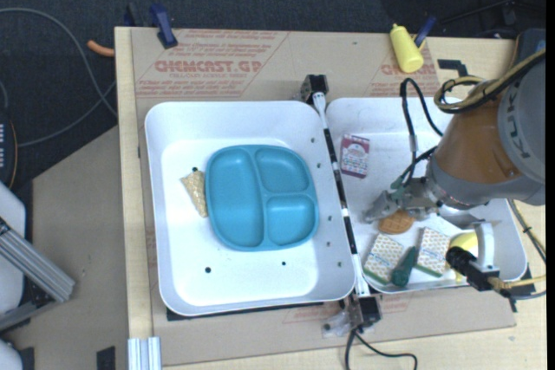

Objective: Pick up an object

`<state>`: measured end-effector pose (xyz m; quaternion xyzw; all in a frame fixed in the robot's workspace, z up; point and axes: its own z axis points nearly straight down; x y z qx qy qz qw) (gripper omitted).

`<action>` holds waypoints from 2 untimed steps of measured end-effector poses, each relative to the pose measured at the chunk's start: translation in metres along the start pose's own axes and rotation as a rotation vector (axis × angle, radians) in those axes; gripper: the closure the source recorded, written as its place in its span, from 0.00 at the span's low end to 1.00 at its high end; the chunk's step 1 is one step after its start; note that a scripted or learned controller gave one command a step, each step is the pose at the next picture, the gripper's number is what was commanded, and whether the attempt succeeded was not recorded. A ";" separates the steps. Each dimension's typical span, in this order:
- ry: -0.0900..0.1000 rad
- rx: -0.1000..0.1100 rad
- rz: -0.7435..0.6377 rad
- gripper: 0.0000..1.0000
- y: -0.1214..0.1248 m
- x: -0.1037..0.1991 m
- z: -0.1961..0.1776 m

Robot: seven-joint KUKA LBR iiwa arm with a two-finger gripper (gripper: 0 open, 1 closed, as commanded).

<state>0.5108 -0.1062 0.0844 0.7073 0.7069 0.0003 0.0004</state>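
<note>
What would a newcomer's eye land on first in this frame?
Most likely the blue divided plate in the middle of the left bin, with a tan sponge-like piece touching its left edge. Next, the grey and orange arm reaching into the right bin, its hand low over a round brown cookie-like object near a green-handled tool.

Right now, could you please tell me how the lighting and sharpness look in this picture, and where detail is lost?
Camera view: even overhead light, with glare washing out the white bins; soft shadows beside the blue divided plate; the end effector and the items beneath it are slightly blurred; the dark floor at top is underexposed.
</note>
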 end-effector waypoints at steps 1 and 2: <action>0.000 -0.001 0.001 1.00 0.000 0.000 -0.010; 0.001 0.001 -0.002 1.00 0.020 0.074 -0.100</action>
